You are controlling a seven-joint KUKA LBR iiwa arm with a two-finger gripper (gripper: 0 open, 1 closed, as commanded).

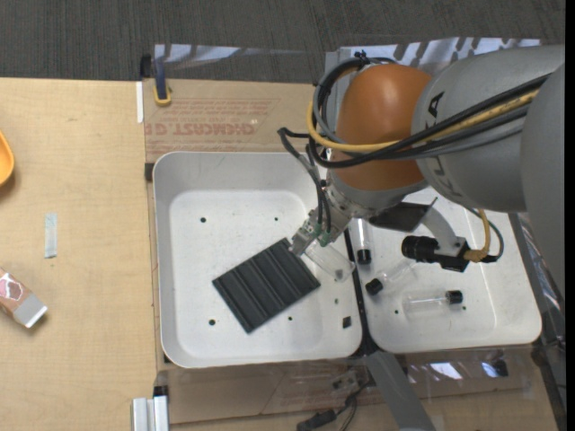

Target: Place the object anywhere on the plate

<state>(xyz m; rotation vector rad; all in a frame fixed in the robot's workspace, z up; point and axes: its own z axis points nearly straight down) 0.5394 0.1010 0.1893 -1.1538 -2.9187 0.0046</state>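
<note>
I have the gripper (312,237) low over the left bin (160,241), at the upper right corner of the ribbed plate (265,285). The wrist and cables crowd that spot, so I cannot tell how far open the gripper is, nor whether it has hold of anything.

The ribbed plate is a dark slab lying flat on the bin floor, turned on a diagonal, in the middle to lower right part of the bin. Its lower corner is near the front wall. The floor to its left and above it is bare white, so that is where I see room to move. A small black bit (346,322) lies near the bin's right wall, below the plate's right corner.

The right bin (530,303) is tight, with the arm overhanging most of it. A clear tube (361,242) with a black cap lies just past the shared wall, a second tube (388,281) below it, and a third tube (431,303) further right. None of them touches the plate. I cannot say which one is the object to place.
</note>
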